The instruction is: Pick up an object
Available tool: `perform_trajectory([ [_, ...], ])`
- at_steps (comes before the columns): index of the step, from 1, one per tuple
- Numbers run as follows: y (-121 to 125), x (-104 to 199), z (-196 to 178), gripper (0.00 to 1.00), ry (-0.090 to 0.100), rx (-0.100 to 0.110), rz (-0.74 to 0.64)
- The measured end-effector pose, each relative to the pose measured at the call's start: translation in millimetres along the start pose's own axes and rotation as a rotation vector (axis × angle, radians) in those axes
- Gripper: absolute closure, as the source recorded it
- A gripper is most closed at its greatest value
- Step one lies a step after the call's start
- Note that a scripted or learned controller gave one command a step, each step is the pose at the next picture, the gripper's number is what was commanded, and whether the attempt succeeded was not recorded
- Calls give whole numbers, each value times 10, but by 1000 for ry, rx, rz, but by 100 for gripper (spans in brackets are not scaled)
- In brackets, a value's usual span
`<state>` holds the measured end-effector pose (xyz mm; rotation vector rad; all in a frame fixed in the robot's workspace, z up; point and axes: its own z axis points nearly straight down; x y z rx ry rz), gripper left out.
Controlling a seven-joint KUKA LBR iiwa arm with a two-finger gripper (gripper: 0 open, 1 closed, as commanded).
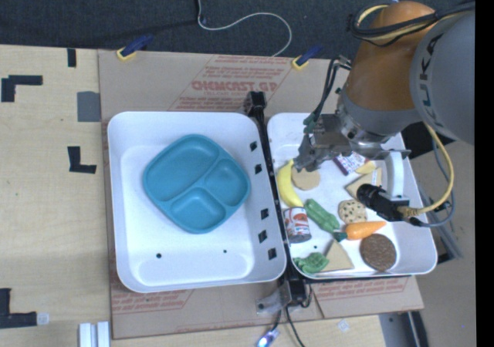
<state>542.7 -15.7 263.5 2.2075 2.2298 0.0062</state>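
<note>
The arm's gripper (pixel 309 159) hangs low over the right bin (pixel 421 261), near that bin's left wall and toward its far edge. Its tip sits right above a pale round cookie-like disc (pixel 307 180) and beside the upper end of the banana (pixel 288 185). Whether the jaws are open or closed cannot be told from this slanted view, since the wrist body hides them, and nothing can be seen clamped between them.

The pickable things all lie in the right bin: the banana along the left wall, a green pickle-shaped piece (pixel 322 215), a small red can (pixel 298 224), a chocolate-chip cookie (pixel 351 210), a carrot (pixel 364 229), a brown round patty (pixel 378 251), a pale wedge (pixel 337 256) and a green leafy piece (pixel 312 264) at the near edge. The left bin (pixel 123 261) holds a blue divided plate (pixel 196 183).

Judging by this, the approach is done and the arm is at grasp height; closing, lifting and proving a hold are left. Nothing counts as picked yet.
</note>
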Motion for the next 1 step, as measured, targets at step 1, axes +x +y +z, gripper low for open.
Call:
perform_trajectory([
  [1, -478, 440, -887, 100, 2, 2, 3],
])
